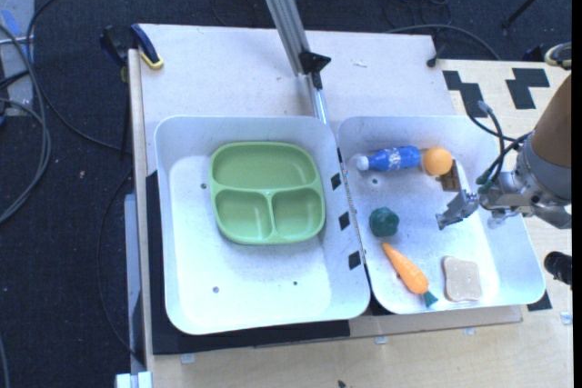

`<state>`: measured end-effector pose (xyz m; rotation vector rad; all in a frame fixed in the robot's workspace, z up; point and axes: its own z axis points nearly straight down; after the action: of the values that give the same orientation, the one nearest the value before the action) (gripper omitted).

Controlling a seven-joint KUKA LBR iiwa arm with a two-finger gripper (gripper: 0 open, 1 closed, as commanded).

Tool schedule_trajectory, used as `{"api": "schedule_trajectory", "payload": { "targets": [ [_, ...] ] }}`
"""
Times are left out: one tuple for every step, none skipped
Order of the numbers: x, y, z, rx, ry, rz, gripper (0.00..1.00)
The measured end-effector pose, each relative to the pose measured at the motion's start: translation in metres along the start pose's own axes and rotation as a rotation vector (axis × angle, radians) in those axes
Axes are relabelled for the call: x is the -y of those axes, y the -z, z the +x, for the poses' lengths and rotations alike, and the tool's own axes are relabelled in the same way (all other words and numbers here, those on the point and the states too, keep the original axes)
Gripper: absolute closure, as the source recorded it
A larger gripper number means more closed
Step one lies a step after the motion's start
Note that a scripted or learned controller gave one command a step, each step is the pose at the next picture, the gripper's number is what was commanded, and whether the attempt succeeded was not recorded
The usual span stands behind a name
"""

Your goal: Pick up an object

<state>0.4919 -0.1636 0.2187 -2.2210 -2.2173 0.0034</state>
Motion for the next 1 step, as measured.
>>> {"api": "schedule_trajectory", "payload": {
  "targets": [
    [-0.0020,-0.0430,-0.0018,0.000,0.001,-0.001,0.00]
  ]
}}
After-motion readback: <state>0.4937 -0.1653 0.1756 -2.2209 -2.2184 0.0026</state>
